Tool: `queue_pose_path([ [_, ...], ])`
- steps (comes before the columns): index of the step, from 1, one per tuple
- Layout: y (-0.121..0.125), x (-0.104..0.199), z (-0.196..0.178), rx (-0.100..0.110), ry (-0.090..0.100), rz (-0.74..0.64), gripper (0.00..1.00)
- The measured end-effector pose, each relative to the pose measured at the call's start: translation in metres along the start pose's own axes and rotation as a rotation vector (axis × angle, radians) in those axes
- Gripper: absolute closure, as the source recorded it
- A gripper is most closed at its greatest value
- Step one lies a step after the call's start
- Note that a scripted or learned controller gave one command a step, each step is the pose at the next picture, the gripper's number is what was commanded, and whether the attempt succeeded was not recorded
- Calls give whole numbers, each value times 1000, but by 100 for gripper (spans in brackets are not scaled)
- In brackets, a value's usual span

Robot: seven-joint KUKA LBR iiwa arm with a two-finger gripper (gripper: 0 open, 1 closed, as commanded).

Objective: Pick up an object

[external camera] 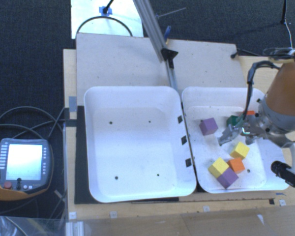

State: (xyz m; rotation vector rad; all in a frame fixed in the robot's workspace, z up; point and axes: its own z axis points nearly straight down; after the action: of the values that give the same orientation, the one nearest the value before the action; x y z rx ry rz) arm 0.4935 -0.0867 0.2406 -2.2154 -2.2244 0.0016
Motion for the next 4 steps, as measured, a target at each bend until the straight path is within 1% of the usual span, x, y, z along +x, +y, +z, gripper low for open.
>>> queue_pose_path([
  [1, 1, 0, -2, -5, -1, 1, 0],
  [2, -5, -7, 44, 1, 0, 3, 0],
  [3, 5, -6, 93, 1, 0, 1, 0],
  [4, 4, -6, 145, 1, 0, 2, 0],
])
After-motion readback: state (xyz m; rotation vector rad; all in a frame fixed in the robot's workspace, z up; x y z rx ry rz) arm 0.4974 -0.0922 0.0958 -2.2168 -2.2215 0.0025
